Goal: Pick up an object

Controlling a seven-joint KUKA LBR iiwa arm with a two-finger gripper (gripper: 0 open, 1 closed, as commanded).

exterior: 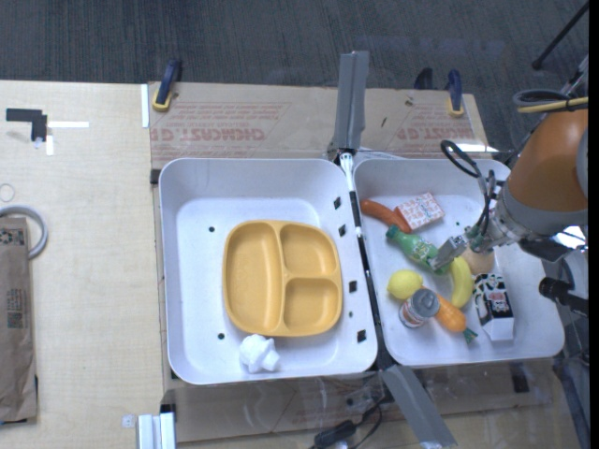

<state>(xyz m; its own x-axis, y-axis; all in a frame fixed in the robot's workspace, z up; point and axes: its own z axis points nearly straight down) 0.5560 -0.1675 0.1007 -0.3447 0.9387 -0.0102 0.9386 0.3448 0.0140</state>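
The gripper [456, 249] hangs just above the banana [461, 281]; I cannot tell its jaw state. Crowding the banana: green bottle [415, 248], lemon [404, 283], can [418, 308], carrot [451, 318], milk carton [494, 308].

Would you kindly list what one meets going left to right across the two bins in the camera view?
White crumpled object → yellow divided plate → lemon → banana → black-and-white carton.
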